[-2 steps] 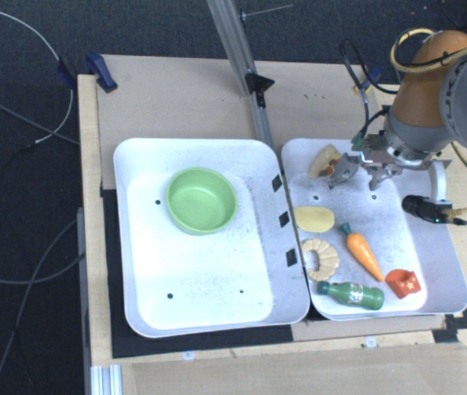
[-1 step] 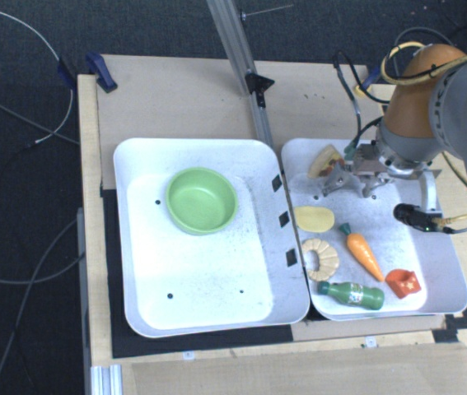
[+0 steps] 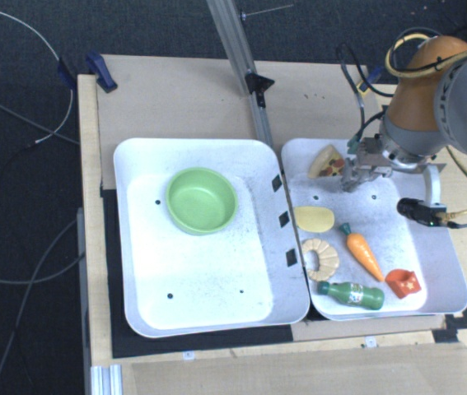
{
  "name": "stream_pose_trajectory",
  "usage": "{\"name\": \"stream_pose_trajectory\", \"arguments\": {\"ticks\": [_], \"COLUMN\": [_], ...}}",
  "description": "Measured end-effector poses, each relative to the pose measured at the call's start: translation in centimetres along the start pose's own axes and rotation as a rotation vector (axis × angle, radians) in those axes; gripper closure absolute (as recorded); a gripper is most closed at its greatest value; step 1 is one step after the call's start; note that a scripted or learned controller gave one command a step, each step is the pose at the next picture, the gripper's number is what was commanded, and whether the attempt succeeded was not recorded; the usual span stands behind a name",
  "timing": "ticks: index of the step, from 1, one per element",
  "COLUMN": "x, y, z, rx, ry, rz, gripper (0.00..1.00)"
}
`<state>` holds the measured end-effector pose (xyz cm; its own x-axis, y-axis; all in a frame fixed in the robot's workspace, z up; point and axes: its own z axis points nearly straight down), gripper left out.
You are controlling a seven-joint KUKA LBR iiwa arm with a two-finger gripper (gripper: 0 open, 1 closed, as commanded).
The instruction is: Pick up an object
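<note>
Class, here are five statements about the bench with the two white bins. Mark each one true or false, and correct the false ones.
1. The green bowl sits in the left bin. True.
2. The carrot lies in the left bin. False: it lies in the right bin.
3. The green bottle stands upright. False: it lies on its side near the right bin's front edge.
4. The end effector is over the right bin, close to the pizza slice. True.
5. The bowl holds the red piece. False: that piece lies in the right bin, beside the carrot's tip.
</note>
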<state>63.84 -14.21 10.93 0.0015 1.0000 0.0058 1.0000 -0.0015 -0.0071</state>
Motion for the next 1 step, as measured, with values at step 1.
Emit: {"name": "stream_pose_trajectory", "arguments": {"ticks": [1], "x": [0.07], "y": [0.28], "z": [-4.56], "rx": [-0.014], "ry": [-0.006], "rz": [-0.002], "gripper": [1.00]}}
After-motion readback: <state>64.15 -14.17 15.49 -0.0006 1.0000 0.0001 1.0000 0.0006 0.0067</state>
